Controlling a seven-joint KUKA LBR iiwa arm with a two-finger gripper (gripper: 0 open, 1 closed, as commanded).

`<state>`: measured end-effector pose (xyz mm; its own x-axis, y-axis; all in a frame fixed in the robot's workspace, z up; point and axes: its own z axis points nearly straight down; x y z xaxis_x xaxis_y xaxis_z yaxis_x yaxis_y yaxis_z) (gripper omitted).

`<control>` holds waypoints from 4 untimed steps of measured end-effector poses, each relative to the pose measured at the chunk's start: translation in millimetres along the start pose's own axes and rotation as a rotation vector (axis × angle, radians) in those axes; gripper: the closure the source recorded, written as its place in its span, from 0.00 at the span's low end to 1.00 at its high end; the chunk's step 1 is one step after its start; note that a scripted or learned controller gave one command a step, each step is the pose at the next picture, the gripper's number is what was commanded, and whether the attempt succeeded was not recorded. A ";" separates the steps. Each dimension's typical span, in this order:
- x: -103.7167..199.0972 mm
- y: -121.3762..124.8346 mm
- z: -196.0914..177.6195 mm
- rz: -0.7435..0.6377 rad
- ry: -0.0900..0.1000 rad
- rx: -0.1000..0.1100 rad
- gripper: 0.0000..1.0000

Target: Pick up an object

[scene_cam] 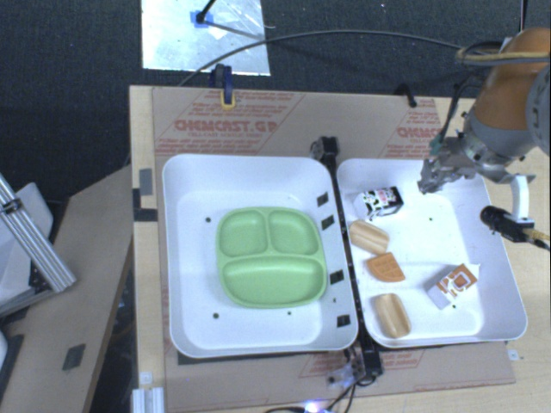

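The right bin point(495, 256) holds several small objects: a black and white carton point(380, 201), a tan bread roll point(368, 236), an orange wedge point(386, 268), a second tan roll point(392, 314) and a small orange and white box point(453, 285). My gripper point(431, 179) hangs over the far part of this bin, to the right of the carton and apart from it. Nothing shows between its tips. From this slanted view I cannot make out how its tips stand.
The left bin point(185, 231) holds a green divided plate point(270, 256). A black clip point(326, 148) sits where the two bins meet at the back. The arm's orange band point(508, 76) rises at the upper right. A black fitting point(499, 220) overhangs the right bin's edge.
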<state>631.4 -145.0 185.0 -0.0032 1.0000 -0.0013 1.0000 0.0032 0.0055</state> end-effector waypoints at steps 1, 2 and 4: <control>2.9 1.1 -64.9 -0.002 -0.001 -0.003 1.00; 2.8 2.4 -89.4 -0.002 0.000 0.000 1.00; 107.3 4.1 -92.4 -0.006 0.003 0.004 1.00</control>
<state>634.7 -37.5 277.3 -0.0095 1.0000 0.0017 1.0000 0.0095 0.0016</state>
